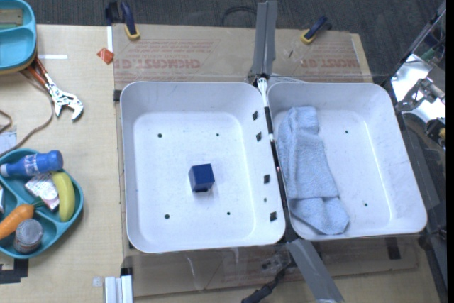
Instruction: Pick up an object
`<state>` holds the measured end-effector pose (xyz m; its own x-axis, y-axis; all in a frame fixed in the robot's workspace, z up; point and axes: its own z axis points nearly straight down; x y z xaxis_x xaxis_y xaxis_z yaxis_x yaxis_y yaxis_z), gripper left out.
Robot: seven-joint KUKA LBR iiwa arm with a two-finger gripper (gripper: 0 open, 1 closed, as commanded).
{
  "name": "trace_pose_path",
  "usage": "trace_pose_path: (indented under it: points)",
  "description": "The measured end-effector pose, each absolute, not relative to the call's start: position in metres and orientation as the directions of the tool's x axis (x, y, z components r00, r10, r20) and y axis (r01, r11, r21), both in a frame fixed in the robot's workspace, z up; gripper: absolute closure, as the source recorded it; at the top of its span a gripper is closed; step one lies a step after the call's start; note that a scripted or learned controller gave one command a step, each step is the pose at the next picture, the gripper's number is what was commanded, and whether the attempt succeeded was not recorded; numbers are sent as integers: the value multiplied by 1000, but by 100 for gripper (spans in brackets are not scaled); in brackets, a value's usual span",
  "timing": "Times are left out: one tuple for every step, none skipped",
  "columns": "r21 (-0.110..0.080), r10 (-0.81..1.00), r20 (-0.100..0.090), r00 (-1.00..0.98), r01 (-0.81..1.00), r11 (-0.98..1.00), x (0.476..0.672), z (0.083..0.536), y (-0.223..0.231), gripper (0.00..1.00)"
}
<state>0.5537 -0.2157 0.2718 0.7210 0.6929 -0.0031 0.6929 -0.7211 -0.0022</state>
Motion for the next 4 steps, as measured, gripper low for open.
trace_pose_path:
  points:
    - [0, 296, -5, 955, 296, -955, 582, 324, -195, 0]
    - [-2, 229, -6, 973, 229, -973, 595, 190, -63, 0]
    - [-1, 422, -3, 906, 422, -906, 639, 222, -138, 0]
    - [-2, 202, -5, 979, 202, -979, 604, 185, -201, 0]
